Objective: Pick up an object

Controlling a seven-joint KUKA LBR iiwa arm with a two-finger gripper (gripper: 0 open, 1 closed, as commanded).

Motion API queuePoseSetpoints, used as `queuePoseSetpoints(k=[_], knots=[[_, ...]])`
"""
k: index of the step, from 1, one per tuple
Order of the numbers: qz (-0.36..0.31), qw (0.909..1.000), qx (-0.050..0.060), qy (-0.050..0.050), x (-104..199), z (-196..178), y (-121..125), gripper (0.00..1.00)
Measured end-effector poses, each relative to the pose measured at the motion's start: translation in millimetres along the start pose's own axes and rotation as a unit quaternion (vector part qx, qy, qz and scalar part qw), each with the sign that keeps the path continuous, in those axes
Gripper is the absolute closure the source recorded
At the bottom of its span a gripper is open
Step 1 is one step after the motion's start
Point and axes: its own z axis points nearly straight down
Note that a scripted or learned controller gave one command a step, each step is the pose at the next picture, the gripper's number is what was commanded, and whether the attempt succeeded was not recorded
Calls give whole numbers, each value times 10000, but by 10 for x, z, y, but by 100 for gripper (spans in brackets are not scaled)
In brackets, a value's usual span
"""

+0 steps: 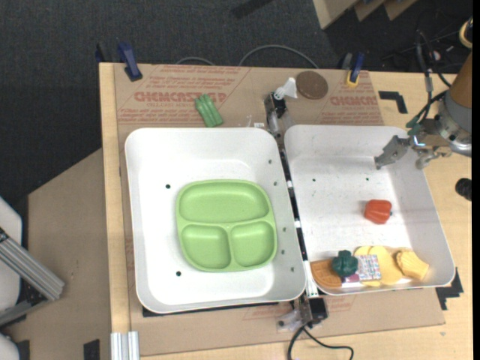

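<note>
My gripper (403, 156) hangs over the far right corner of the right bin (330, 163), open, with nothing between its fingers. A small red-orange object (379, 211) lies alone on the bin floor, a little nearer and to the left of the gripper. Along the bin's near edge sits a cluster: an orange round piece (322, 273), a dark green piece (345, 264), a pink-and-white patterned piece (368, 268), yellow pieces (382, 259) and a tan piece (412, 264).
The left bin (150, 201) holds a green divided plate (225, 223). On the cardboard behind the bins lie a green object (209, 111) and a brown disc (311, 86). Blue clamps (130, 61) grip the bench's far edge.
</note>
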Motion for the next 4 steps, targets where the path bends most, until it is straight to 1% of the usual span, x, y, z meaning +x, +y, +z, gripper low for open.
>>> queuePoseSetpoints(k=[1, 2, 3, 4], knots=[[5, 10000, 49, 20, 85, 1100, -360, 0], [4, 10000, -12, -4, 71, 930, -322, 100], [3, 10000, -6, -3, 71, 937, -325, 0], [6, 10000, 35, 19, 292, 1045, -835, 0]])
